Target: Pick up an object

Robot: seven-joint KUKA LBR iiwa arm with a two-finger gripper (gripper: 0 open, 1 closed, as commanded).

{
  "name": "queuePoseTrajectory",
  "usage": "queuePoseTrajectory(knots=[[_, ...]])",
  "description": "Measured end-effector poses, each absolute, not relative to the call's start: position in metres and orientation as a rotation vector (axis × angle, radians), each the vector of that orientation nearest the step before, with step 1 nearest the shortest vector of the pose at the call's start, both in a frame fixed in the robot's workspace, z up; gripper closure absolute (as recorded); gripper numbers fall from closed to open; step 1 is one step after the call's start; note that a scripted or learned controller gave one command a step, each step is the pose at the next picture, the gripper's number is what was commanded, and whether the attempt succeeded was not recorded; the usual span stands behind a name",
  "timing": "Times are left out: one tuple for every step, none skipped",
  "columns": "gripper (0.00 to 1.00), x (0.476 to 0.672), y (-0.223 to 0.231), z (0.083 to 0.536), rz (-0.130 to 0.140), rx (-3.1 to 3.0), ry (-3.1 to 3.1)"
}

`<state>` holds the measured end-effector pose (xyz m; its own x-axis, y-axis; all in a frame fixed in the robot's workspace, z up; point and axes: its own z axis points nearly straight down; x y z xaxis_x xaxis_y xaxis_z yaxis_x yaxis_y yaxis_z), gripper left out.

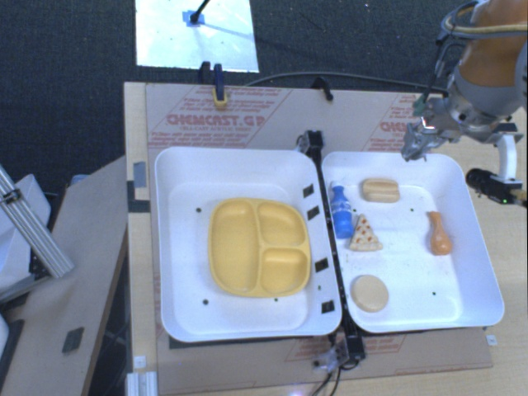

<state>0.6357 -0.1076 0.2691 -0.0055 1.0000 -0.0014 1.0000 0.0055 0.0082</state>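
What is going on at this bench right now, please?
A robot arm's gripper hangs above the far edge of the right bin, holding nothing. That bin holds a bun, a blue bottle, a pizza slice, a drumstick and a round cookie. A yellow tray sits in the left bin.

Bench (247, 110) carries two white bins side by side: left (177, 180), right (474, 221).

right bin (478, 291): centre bare | bottle (341, 213) and pizza slice (365, 234) crowd left wall | bun (380, 190), drumstick (439, 234), cookie (370, 293) well apart
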Motion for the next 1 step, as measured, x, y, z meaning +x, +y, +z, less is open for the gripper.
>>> queuePoseTrajectory(knots=[[1.00,0.6366,-0.0517,0.2660,0.004,2.211,2.231]])
